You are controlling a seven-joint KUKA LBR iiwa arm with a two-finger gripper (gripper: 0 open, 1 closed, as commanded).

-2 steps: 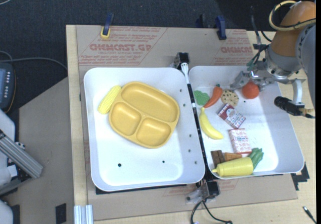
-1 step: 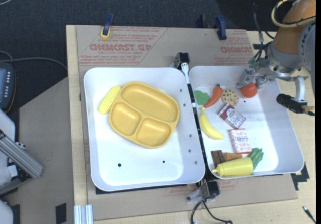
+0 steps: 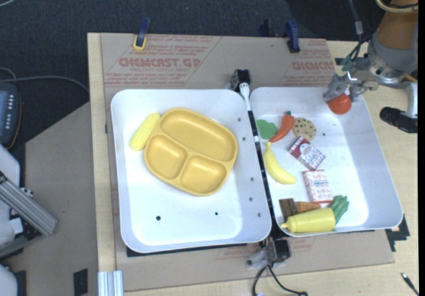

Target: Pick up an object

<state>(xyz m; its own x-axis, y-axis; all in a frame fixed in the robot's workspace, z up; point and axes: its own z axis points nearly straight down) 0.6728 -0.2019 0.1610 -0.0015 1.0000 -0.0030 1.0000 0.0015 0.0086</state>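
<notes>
My gripper (image 3: 340, 93) hangs over the far right corner of the right bin (image 3: 372, 155). Its fingers are closed on a small red round toy, like a tomato (image 3: 340, 105), which sits at their tips just above the bin's far rim. Further toy food lies in the right bin: a carrot (image 3: 283, 127), a green leaf (image 3: 267, 129), a cookie (image 3: 305, 129), a banana (image 3: 277, 166), two red-and-white packets (image 3: 307, 153) (image 3: 318, 186), a brown bar (image 3: 289, 207) and a yellow piece with green ends (image 3: 312, 222).
The left bin (image 3: 133, 208) holds a yellow divided plate (image 3: 189, 150) and a corn cob (image 3: 145, 131) beside it. A black divider (image 3: 255, 155) runs between the bins. Two clamps (image 3: 140, 36) (image 3: 291, 34) grip the bench's far edge.
</notes>
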